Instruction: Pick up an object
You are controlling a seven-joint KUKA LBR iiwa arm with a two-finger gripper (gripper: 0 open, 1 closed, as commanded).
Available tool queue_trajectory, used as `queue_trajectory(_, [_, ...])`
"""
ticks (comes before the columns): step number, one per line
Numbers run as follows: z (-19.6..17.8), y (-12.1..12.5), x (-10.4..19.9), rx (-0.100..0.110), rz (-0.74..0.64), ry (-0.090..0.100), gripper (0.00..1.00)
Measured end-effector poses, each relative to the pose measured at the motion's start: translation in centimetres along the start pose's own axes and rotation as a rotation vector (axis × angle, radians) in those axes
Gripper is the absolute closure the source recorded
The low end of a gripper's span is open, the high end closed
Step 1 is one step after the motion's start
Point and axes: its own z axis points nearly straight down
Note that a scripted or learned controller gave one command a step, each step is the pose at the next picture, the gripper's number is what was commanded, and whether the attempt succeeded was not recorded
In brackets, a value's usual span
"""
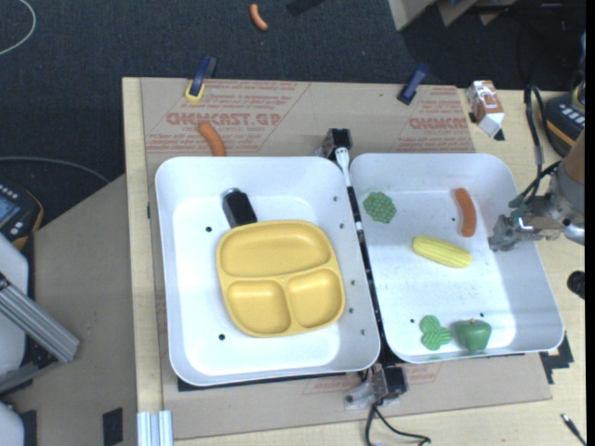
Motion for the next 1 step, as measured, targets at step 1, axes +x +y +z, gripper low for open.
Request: queue_trajectory(1, [-5.41,0.22,-0.09,0.0,0.0,0.0,1.0])
